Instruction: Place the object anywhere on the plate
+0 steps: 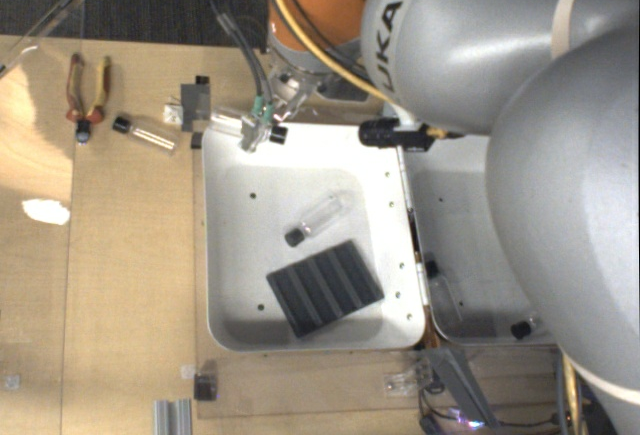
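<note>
Grey metal and loose cables crowd the gripper (262, 126), which hangs over the far rim of the left bin (228, 253), near that bin's far left corner. Whether it is open or shut I cannot tell, since it is small and partly hidden under the wrist. Nothing can be seen held in it.

The vial (318, 217), clear with a dark cap, lies on its side on the bin floor, near the middle and well apart from the gripper. Its cap end points toward the near left. Just beside it on the near side lies the plate (325, 289), dark and ribbed, set at a slant on the bin floor. Vial and plate look close, but the vial is not on the plate.

The arm (480, 43) reaches in from the right and covers most of the right bin (455, 318), where a small dark piece (520, 329) shows near the front edge.

On the bench (120, 303) left of the bins lie red-handled pliers (88, 91) and a second vial (146, 131)
</note>
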`<act>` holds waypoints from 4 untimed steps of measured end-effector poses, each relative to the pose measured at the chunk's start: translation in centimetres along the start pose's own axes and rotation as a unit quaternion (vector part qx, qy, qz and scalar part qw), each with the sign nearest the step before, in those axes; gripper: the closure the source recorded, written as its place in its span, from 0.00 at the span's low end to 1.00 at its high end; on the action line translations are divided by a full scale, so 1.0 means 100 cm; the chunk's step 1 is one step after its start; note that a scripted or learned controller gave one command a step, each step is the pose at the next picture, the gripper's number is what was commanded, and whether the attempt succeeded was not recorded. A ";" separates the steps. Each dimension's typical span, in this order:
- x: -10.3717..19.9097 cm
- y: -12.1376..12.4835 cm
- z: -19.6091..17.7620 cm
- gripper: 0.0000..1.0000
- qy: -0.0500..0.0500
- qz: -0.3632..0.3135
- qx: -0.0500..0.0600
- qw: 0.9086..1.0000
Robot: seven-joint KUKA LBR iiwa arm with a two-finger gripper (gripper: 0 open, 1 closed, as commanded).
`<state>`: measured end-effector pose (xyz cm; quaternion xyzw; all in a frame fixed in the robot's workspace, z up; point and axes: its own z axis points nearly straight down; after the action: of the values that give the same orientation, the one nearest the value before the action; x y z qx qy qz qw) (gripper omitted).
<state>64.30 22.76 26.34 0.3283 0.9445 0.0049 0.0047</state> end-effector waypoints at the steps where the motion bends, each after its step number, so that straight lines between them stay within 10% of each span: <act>1: -0.010 0.014 0.078 1.00 0.002 0.050 0.005 0.999; 2: -0.017 0.012 0.077 1.00 0.002 -0.071 0.004 0.997; 3: -0.017 0.012 0.077 0.00 0.002 -0.071 0.004 0.997; 4: 0.013 -0.011 0.171 0.00 -0.001 0.116 0.008 0.993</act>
<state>62.78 22.86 9.26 0.4356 0.9001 -0.0024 0.0025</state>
